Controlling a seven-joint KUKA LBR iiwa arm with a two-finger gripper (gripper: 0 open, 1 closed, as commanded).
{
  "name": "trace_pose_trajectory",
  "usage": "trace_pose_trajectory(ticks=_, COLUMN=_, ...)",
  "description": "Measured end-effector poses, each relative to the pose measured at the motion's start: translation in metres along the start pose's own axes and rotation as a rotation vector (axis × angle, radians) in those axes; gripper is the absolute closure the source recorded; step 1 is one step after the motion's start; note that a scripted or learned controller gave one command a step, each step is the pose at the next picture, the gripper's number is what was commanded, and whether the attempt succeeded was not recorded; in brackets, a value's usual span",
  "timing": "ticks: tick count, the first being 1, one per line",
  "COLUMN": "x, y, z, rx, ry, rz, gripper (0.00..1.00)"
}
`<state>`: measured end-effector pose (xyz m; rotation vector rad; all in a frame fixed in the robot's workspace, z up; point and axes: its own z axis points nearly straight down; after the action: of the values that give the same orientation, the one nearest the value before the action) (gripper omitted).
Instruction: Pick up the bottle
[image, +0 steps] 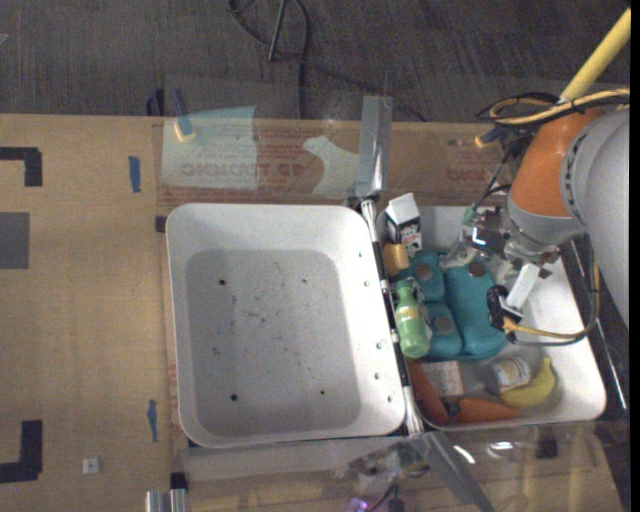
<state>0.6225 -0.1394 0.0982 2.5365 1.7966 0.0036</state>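
Camera view showed you the green bottle (411, 321) lying against the right bin's (590, 395) left wall, the claw (497, 262) hovering above nearby clutter, its grip impossible to tell.

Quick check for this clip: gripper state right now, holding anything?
Gripper: cannot be told; it sits low over the right bin, above the teal item, with the green bottle lying apart from it, by the bin's left wall.
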Motion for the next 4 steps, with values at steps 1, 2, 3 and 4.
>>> trace_pose_trajectory(ticks=1, x=-0.003, y=0.001, z=-0.009, rx=-0.001, ry=-0.006, rz=0.0, gripper=1.0)
trace_pose_trajectory(ticks=2, x=0.078, y=0.016, z=-0.162, rx=0.03, ry=0.014, rz=0.172, gripper=1.0)
trace_pose_trajectory(ticks=3, x=0.079, y=0.016, z=-0.162, rx=0.03, ry=0.014, rz=0.172, gripper=0.0)
trace_pose_trajectory(ticks=4, x=0.002, y=0.047, z=-0.039, rx=0.033, ry=0.013, rz=0.254, gripper=0.0)
